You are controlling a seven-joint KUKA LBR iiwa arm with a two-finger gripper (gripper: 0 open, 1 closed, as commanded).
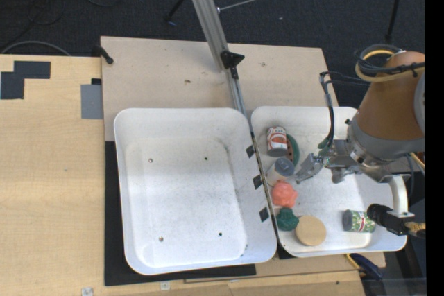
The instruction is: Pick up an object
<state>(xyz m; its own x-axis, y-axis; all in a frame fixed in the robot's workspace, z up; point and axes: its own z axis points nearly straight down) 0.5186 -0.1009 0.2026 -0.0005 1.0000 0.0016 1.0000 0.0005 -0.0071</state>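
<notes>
My gripper (pixel 310 164) hangs over the middle of the right bin (pixel 333 114), with the grey arm and its orange band (pixel 388 104) coming in from the right. Just left of the gripper lies a small grey-blue object (pixel 283 166). A red can (pixel 277 141) rests above it against a green piece (pixel 294 148). Below sit an orange-red lump (pixel 284 194), a dark green object (pixel 288 220), a tan disc (pixel 311 230) and a green can (pixel 358 221). I see nothing held in the gripper.
The left bin (pixel 132 149) lies beside the right one, their walls meeting near the objects. A slanted metal rail (pixel 208 17) rises from behind the bins. A cable (pixel 329 104) runs down beside the arm.
</notes>
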